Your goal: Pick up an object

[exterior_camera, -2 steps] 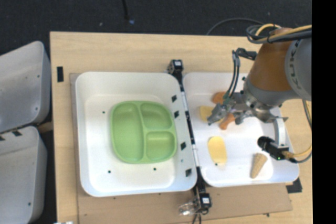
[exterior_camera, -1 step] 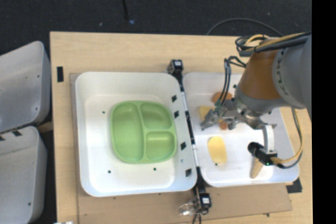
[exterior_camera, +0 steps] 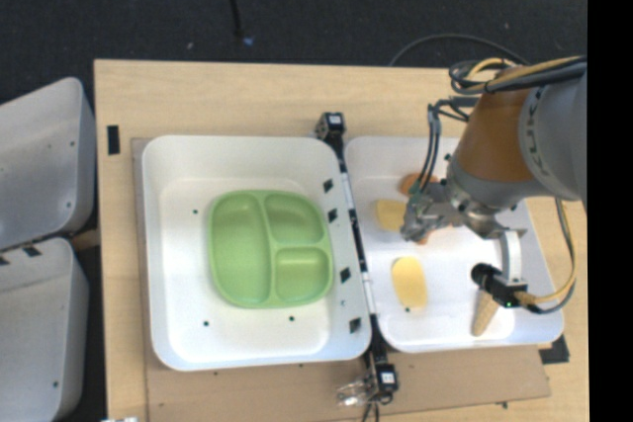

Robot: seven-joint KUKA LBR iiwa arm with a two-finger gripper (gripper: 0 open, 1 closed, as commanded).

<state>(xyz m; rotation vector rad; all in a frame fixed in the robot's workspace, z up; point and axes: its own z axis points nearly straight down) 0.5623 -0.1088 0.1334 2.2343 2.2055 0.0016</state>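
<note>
Gripper (exterior_camera: 419,224) position: low in the right bin (exterior_camera: 445,336), near that bin's left-centre. From my remote view I read its tip at or just beside a small yellow block (exterior_camera: 389,213), with an orange piece (exterior_camera: 409,183) close behind it toward the bin's far wall. I cannot tell how the gripper is set, since the wrist and dark cabling cover it.

Objects in the right bin, by position:
- Yellow oval piece (exterior_camera: 409,282): lies flat on the bin floor, nearer the front wall, apart from the gripper.
- Tan cone-shaped piece (exterior_camera: 484,314): lies near the front right corner, beside a black fitting on the arm's cable.

Arm (exterior_camera: 514,148): enters from the right, with the orange band directly above the wrist and the grey body behind it. Cables loop around the wrist.

Left bin (exterior_camera: 163,311): holds a green divided plate (exterior_camera: 267,247) with three compartments, lying flat at the bin's centre.

Both bins sit side by side on a wooden bench (exterior_camera: 119,99).
</note>
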